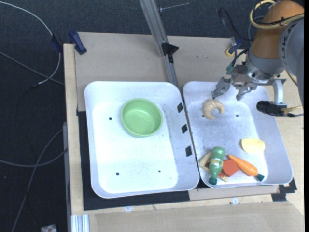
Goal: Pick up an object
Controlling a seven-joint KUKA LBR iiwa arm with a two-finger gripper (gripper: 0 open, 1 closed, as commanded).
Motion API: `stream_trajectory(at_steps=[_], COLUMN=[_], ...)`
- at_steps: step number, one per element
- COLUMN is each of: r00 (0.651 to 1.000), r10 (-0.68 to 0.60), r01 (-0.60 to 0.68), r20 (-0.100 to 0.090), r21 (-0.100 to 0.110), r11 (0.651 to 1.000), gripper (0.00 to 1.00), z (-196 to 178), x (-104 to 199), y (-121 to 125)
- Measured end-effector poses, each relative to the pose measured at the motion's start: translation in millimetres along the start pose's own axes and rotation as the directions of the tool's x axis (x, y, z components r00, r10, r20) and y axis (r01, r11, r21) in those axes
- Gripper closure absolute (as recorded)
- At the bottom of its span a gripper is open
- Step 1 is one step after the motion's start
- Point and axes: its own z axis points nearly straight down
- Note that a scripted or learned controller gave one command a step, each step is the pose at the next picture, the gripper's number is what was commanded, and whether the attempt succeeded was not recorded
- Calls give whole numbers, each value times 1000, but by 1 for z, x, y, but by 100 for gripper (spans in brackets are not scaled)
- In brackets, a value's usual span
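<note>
Claw (232, 88) hangs with its fingers spread and nothing between them at the far end of the right white plastic bin (270, 129). Your nearest target, the curled beige croissant-shaped toy (213, 108), lies just toward you and slightly left, its long axis running crosswise.

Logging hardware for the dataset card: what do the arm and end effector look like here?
Grey arm with a wide orange band above the wrist. A yellowish cable loops over the top of the band. The end effector is a small grey-metal, two-finger unit on a silver wrist flange.
</note>
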Motion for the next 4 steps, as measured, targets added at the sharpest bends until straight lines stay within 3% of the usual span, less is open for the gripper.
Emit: stream_trajectory(at_steps=[1,2,3,4], r00=[1000,1000,1000,1000], r10=[0,-1,-2,-2], r01=[0,1,2,2], r20=[1,0,4,3], r21=[0,-2,-25,-18], r11=[1000,1000,1000,1000], gripper=[0,0,100,100], z=[44,60,39,-19], x=[-5,-4,-4,7], y=[4,5,10,11])
